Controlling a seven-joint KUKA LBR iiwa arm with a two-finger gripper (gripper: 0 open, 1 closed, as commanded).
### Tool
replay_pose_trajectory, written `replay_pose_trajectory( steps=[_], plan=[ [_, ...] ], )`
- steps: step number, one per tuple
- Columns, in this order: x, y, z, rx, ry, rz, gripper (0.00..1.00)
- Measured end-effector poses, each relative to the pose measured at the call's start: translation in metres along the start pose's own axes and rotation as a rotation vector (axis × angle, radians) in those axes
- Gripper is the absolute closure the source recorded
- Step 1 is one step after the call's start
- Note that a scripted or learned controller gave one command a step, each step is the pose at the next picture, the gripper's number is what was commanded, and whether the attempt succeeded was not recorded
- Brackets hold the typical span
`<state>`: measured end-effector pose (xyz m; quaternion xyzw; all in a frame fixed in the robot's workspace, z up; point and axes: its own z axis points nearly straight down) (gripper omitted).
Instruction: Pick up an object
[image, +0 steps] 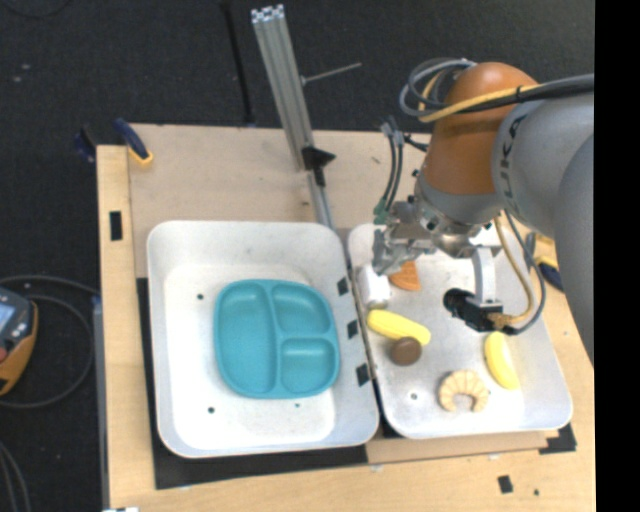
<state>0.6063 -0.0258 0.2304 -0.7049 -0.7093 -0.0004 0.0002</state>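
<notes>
Croissant (464, 390) sits loose in the right bin (545, 405); gripper (382, 265) hangs low near the left banana (398, 326), can't tell if it's open. Approach stage, I'd say. Next it needs a clean close and lift.

Plain turquoise plate (275, 337) against a white bin (180, 262). Second bin (545, 405) white as well, with a few dark specks. Bright yellow banana (398, 326); second banana (501, 360) the same yellow. Dull brown ball (405, 351). Pale tan pastry (464, 390) with darker golden ridges. Orange wedge (406, 279). Light beige surface (220, 170). Grey arm (560, 150) banded in glossy orange. Near-black floor (100, 60) all round.
</notes>
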Motion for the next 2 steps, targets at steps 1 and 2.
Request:
replay_pose_trajectory(
  steps=[1,2],
  plan=[
    [0.046,-0.019,0.002,0.000,0.000,0.000,1.00],
    [0.098,-0.034,-0.015,-0.003,0.002,-0.002,1.00]
  ],
)
